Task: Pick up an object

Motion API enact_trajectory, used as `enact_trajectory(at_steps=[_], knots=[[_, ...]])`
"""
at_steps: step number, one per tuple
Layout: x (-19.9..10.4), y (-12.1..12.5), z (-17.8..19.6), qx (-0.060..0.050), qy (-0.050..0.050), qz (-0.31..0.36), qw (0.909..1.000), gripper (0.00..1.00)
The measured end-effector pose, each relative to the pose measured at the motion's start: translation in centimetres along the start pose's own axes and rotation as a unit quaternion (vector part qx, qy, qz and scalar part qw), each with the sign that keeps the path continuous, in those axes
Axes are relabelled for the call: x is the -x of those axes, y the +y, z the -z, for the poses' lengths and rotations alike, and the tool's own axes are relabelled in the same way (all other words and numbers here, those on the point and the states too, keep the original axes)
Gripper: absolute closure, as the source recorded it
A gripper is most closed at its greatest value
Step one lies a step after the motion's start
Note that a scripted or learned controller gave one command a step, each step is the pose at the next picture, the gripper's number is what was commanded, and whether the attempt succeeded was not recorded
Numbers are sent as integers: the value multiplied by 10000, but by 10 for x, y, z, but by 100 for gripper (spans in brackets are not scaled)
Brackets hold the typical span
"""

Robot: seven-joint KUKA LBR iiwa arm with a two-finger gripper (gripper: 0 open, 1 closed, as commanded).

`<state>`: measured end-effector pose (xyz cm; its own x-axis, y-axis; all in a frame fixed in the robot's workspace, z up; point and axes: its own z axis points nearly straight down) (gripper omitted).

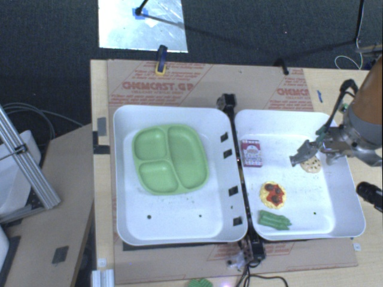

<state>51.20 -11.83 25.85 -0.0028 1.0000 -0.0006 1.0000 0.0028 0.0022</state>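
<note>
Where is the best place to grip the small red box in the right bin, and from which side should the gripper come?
Grip the red box across its two long sides, coming straight down from above. It seems to lie flat on the right bin floor, apart from the other items, so both sides look free for the fingers.

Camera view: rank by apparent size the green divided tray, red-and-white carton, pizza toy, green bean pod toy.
1. Green three-compartment plastic tray, by far the largest.
2. Small red-and-white carton.
3. Round yellow pizza toy with red topping and flat green bean pod toy: similar in apparent size, too close to rank.
</note>
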Motion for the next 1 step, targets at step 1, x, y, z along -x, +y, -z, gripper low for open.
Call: enact_trajectory(at_steps=[1], knots=[[-25,-24,-180,-15,4,-7,10000,0]])
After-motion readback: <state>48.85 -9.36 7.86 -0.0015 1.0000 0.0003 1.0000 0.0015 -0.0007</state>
